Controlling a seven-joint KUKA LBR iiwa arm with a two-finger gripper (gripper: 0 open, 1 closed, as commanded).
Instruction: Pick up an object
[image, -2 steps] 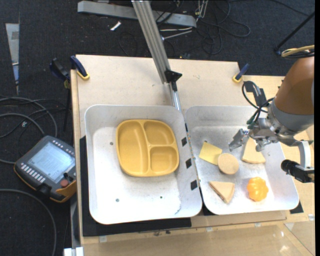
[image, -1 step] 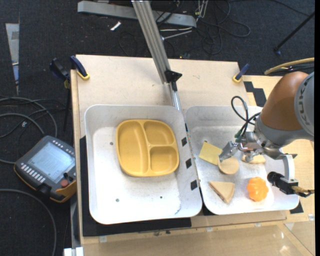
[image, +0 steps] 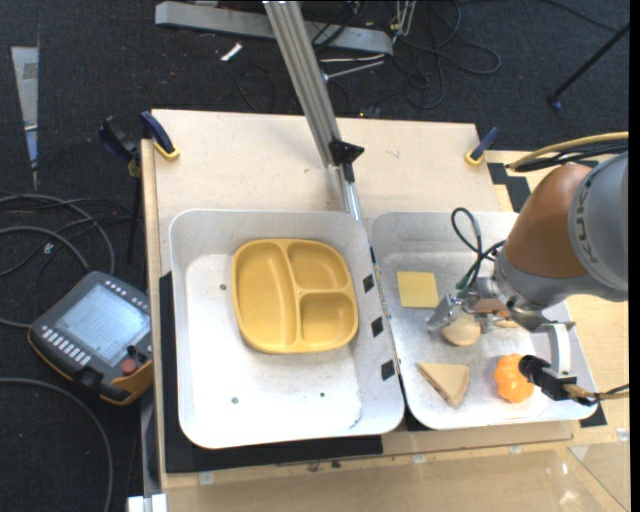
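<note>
Hovering in the right bin (image: 400, 235), gripper (image: 452, 318) touching a pale round object (image: 462, 332), finger state unclear

I find no text, label, brand, number or sign that I can read anywhere. The handheld pendant (image: 93, 338), lying on the floor far to the left of my gripper (image: 452, 316), has a lit screen and a row of keys, but whatever they show is too small and blurred for me to make out.
</note>
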